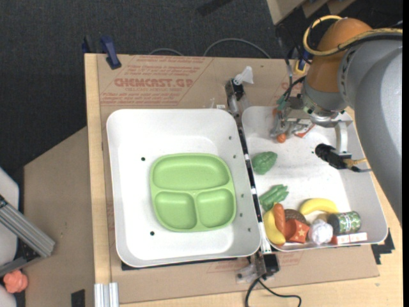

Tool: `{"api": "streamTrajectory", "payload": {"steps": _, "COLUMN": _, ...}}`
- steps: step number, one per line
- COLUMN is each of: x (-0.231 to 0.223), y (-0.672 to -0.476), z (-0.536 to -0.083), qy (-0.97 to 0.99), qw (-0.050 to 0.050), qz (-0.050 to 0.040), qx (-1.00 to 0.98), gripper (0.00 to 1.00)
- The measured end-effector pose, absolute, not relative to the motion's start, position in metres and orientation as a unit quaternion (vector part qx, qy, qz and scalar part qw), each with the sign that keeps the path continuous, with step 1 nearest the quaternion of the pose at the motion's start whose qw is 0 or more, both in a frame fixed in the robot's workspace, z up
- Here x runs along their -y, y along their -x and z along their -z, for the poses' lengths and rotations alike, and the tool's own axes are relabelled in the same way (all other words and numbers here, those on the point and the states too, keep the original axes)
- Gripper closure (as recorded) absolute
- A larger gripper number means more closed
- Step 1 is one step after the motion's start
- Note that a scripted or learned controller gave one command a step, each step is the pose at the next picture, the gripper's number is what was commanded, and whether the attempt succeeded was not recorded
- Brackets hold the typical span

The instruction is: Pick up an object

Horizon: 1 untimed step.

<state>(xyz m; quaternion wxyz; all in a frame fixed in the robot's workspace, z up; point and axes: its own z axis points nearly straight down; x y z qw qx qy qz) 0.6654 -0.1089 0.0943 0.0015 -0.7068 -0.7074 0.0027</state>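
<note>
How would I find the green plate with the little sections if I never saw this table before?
Look at the two white bins side by side and pick the left bin, away from the grey and orange arm. The green plate lies flat in its middle. It is split into three sections, one long and two small, and unlike the toy food heaped in the right bin, it sits alone.

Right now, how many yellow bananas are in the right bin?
2: one banana lies above the pile at the near end; another banana curves along the pile's left side. More may be hidden.
</note>
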Motion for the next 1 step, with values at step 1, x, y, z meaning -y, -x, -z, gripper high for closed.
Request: {"api": "streamTrajectory", "payload": {"steps": 1, "x": 0.0482, "y": -0.6151, "z": -0.191, "qy": 0.705, "qw": 0.0, "qz": 0.0025, "qx": 0.709, "gripper": 1.0}}
